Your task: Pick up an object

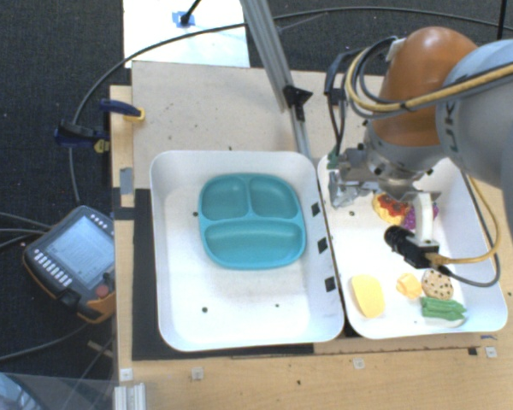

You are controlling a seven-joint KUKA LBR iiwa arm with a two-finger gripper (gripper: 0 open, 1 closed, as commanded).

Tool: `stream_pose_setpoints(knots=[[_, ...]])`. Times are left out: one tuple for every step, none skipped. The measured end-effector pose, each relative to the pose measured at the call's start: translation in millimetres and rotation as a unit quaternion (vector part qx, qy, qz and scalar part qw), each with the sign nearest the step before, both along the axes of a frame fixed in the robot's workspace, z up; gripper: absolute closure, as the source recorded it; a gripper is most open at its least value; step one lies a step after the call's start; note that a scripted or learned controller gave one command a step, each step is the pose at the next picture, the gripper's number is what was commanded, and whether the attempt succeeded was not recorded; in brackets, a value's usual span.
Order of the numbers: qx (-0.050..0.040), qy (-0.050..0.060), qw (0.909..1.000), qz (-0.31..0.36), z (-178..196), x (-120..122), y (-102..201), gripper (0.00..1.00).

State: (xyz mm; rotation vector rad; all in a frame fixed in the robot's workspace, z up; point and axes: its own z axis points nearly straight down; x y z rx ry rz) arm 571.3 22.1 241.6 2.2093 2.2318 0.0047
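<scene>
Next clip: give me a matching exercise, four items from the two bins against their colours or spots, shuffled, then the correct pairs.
Items
1. divided plate
2. flat oval piece
3. cookie with dark chips
4. long pod-like piece

Descriptions
A. green, at the near right corner of the right bin
B. teal, lying in the left bin
C. round and tan, just above the green piece
D. yellow, near the right bin's left wall

Pairs: 1-B, 2-D, 3-C, 4-A
</scene>
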Motion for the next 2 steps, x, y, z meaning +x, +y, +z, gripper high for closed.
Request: stream_pose_setpoints(knots=[[0.0005,-0.001,1.0000,0.000,7,19,49,1.00],[0.0001,0.000,1.0000,-0.001,-3,38,88,1.00]])
